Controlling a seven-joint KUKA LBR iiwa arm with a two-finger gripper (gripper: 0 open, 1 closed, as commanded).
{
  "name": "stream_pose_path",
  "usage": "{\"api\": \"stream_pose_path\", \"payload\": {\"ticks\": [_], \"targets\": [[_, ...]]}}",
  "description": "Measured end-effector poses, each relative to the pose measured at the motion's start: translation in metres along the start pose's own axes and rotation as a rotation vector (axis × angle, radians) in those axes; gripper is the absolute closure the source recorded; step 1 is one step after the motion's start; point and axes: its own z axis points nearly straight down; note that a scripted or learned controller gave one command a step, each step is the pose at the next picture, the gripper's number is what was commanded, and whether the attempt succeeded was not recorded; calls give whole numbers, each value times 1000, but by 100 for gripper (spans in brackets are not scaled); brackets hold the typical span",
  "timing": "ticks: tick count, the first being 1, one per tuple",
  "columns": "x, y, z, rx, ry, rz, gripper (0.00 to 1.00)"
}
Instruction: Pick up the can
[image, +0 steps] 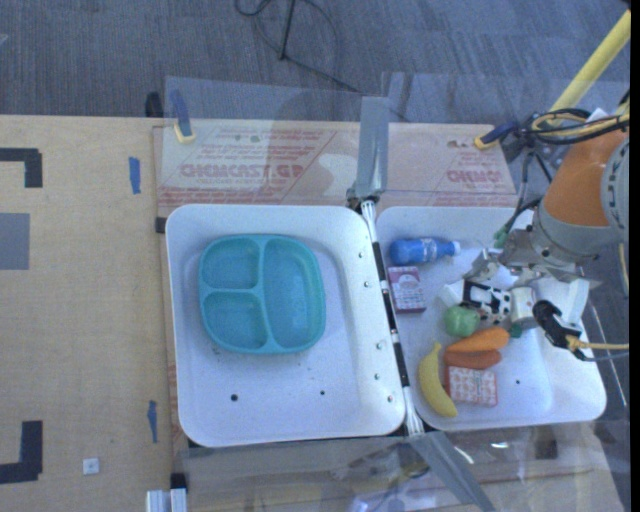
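Right bin (575, 400) crowded: blue bottle (422, 249), green fruit (461, 321), carrot (478, 343), banana (433, 380), red packet (472, 385). What looked to be the can (406, 288), red-labelled, lay by the bin's left wall, just below the bottle. Gripper (492, 294) hung low over the green fruit, apart from the can; its grip state could not be told. Nothing seen held. Left bin (300, 415) carried a teal divided plate (262, 294), probably for sorting.

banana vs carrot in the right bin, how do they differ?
The banana is yellow; the carrot is orange with a green end. The banana is curved and runs roughly up-down along the bin's left side; the carrot is straighter and lies across, nearer the gripper. Both lie flat in the right bin, next to the red-patterned box.
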Motion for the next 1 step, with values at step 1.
{"api": "stream_pose_path", "payload": {"ticks": [1], "targets": [[-24,-36,-1,-3,6,-190,0]]}}
